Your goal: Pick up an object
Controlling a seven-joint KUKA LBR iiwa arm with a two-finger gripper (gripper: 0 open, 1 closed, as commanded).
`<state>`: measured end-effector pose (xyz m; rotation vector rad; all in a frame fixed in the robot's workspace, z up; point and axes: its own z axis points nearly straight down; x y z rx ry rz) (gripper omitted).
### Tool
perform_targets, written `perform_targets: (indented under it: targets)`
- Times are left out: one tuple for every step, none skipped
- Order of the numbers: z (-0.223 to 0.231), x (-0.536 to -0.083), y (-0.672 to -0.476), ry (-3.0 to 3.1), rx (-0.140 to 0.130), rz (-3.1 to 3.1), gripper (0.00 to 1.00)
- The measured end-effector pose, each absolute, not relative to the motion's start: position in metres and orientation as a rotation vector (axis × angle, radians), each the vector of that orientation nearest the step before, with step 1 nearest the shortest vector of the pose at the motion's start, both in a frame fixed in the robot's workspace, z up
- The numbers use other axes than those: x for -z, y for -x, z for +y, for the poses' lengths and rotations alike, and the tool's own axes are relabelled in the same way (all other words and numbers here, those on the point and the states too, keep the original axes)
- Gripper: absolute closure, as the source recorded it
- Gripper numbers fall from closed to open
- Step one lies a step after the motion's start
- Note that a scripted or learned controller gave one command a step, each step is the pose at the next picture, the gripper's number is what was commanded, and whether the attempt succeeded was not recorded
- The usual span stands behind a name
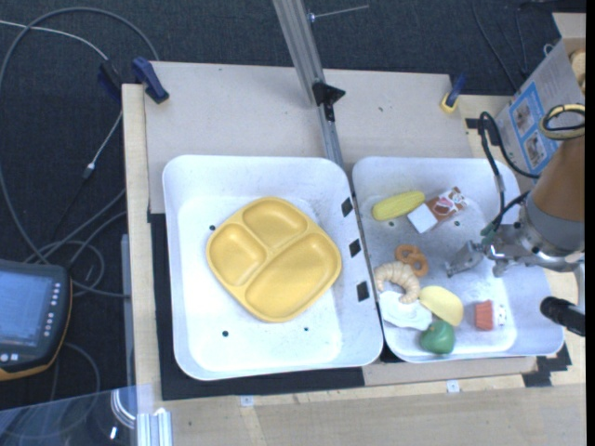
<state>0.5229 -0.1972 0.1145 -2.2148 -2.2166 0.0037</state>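
A grey arm with a two-finger gripper point(463, 266) is being shown reaching over the right bin point(521, 342), low above its white floor. Whether the gripper is open or closed cannot be told, and nothing is being seen held in it.

Nearest, just to the gripper's left, a small orange pretzel toy point(412, 258) is being shown lying flat. It is being judged light, stiff and thin, best pinched across its outer rim. Just below the gripper, a yellow lemon toy point(442, 303) and a red block point(484, 315) are being shown. The lemon is likely smooth and prone to slipping.

Further away, above and left of the gripper, a yellow corn toy point(398, 204) is lying. Farthest left, a yellow divided plate point(272, 256) is being shown in the left bin point(186, 249) on the tabletop point(232, 110).
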Motion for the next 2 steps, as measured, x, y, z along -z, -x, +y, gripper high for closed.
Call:
perform_targets:
  targets:
    - [-0.198, -0.129, -0.525, 2.220, 0.003, -2.223, 1.00]
    - [-0.196, -0.194, -0.528, 2.225, 0.006, -2.229, 1.00]
